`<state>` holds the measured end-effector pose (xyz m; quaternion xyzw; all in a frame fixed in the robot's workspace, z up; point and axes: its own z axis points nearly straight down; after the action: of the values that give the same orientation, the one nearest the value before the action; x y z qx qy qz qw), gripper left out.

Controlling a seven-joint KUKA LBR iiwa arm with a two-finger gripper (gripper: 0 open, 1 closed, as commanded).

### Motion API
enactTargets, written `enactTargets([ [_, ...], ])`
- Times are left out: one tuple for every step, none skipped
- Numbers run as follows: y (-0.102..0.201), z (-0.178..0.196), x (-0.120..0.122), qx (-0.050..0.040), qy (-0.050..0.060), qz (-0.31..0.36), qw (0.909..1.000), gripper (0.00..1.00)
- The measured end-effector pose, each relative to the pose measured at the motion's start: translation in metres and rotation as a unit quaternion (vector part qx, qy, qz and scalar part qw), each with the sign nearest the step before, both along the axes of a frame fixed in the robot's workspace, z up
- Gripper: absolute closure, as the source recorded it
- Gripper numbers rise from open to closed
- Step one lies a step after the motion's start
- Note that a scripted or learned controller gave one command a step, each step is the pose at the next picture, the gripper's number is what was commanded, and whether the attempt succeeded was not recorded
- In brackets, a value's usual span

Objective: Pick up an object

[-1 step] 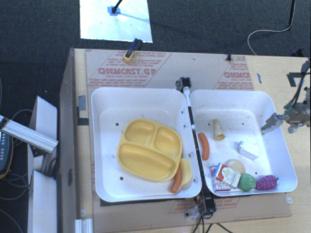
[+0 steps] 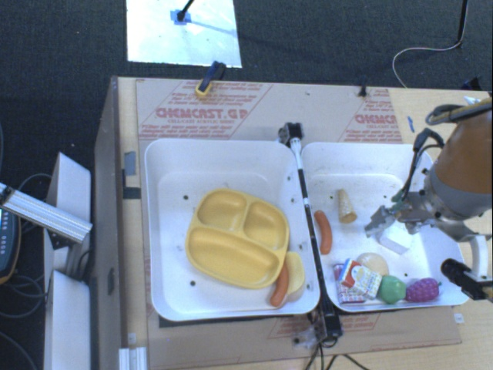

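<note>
The right bin holds a tan cone, an orange sausage, a small red and white carton, a pale round piece, a green ball and a purple grape bunch. My gripper hangs low over the right bin's middle, right of the cone and above the pale piece. Nothing is visibly held in it. The grey arm with its orange band comes in from the right edge.
The left bin holds a yellow divided tray, with a second sausage and a yellow slice at its lower right corner. A black rod runs along the seam between the bins.
</note>
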<state>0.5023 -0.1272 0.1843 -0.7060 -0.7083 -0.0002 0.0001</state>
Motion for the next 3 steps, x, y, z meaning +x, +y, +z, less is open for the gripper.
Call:
enactTargets([
  [0.026, -0.085, 0.074, -0.0001, 0.000, 0.000, 1.0000, 0.00],
  [0.044, -0.095, 0.167, -0.0005, -0.001, 0.001, 1.0000, 0.00],
  [0.043, -0.100, 0.099, -0.0004, 0.000, -0.001, 1.0000, 0.00],
])
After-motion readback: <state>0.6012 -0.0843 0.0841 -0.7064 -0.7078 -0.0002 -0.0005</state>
